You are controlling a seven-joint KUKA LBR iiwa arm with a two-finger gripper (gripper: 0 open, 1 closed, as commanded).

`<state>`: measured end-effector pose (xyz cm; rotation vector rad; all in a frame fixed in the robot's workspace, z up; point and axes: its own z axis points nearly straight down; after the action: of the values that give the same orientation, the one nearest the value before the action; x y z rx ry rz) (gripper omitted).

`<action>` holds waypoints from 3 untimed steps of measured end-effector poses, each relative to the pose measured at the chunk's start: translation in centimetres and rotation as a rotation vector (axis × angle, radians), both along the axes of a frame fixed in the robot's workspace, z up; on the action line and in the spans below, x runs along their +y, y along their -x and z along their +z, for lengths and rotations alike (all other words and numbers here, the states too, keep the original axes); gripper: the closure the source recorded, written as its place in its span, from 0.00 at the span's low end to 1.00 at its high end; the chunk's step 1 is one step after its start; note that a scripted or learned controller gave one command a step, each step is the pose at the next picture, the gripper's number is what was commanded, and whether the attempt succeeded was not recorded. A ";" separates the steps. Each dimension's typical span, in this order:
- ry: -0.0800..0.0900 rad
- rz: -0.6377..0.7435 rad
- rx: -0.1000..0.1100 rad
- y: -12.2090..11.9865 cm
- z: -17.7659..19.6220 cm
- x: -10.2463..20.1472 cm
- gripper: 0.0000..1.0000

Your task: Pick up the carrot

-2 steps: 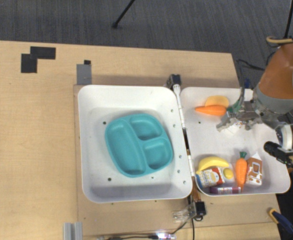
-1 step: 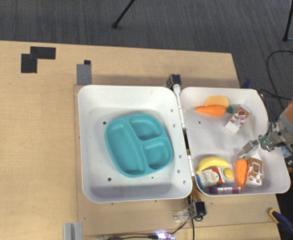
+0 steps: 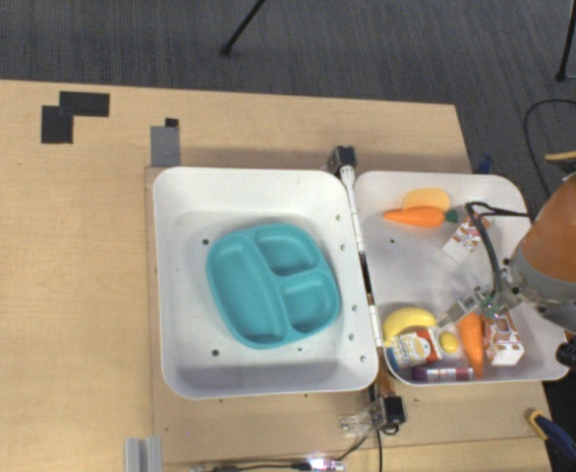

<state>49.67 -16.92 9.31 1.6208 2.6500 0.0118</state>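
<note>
Light falls bright and even from overhead, with no harsh glare. The white bins [image 3: 268, 190] look clean, a little washed out near their rims. Soft shadow pools inside the left bin along its walls and beside the teal tray [image 3: 268, 283]. The bench [image 3: 72, 293] is evenly lit. Focus is fair throughout, though small things in the right bin blur together.

Arm reaching in from right (orange band visible), gripper [image 3: 481, 309] angled down-left.
</note>
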 end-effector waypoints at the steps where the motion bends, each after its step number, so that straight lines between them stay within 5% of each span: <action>1: -0.019 -0.341 0.019 0.3 -0.6 4.7 0.00; 2: -0.018 -0.336 0.009 -0.1 0.7 4.8 1.00; 3: -0.011 0.038 0.022 -1.0 9.4 10.5 1.00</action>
<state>50.63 -6.37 18.73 1.5829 2.7013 0.0102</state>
